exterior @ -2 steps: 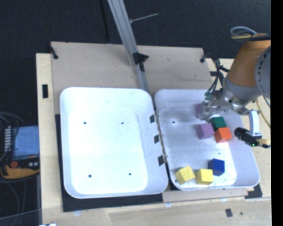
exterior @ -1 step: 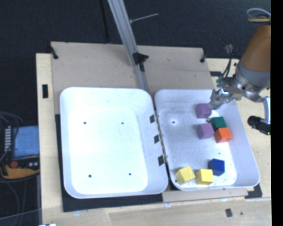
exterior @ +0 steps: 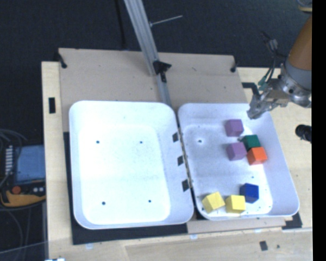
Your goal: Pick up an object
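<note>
The right bin (exterior: pixel 206 173) holds several small blocks. Two purple blocks (exterior: pixel 233 127) (exterior: pixel 236 150) lie in its upper middle, with a green block (exterior: pixel 252 141) and an orange block (exterior: pixel 257 155) just to their right. A blue block (exterior: pixel 250 192) and two yellow blocks (exterior: pixel 213 202) (exterior: pixel 235 203) sit near the front rim. My gripper (exterior: pixel 255 111) hangs at the bin's upper right corner, above and to the right of the upper purple block, with nothing seen in it.
The left bin (exterior: pixel 122 162) lies beside the right one. A slanted metal rail (exterior: pixel 146 42) runs from the top of the view down to where the bins meet. Cables and a blue box (exterior: pixel 30 165) lie off the bench's left side.
</note>
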### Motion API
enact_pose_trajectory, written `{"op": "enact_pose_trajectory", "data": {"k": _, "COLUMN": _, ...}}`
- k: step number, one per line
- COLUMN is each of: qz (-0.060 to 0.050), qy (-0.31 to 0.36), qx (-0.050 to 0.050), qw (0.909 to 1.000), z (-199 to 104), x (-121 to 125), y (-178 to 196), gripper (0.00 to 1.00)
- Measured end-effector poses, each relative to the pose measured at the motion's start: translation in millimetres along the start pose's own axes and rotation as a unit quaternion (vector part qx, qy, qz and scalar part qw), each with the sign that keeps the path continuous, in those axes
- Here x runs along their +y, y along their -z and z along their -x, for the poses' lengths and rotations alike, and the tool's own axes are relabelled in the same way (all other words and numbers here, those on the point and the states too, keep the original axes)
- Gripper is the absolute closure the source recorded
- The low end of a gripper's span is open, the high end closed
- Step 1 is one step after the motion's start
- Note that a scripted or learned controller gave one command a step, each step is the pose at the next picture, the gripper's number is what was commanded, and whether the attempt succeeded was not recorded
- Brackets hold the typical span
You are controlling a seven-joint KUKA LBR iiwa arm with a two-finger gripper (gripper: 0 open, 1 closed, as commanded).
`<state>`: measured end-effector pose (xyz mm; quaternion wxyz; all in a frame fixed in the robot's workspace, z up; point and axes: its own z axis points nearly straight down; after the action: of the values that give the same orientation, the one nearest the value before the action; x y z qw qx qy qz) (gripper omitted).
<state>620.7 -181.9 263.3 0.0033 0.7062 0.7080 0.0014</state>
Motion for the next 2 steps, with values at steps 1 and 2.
{"op": "enact_pose_trajectory", "data": {"k": 1, "qz": -0.003, "qy": 0.002, "qx": 0.002, "qw": 1.0, "z": -55, "x": 2, "y": 5, "gripper": 1.0}}
{"op": "enact_pose_trajectory", "data": {"k": 2, "qz": -0.003, "qy": 0.002, "qx": 0.002, "qw": 1.0, "z": -109, "x": -5, "y": 10, "gripper": 1.0}}
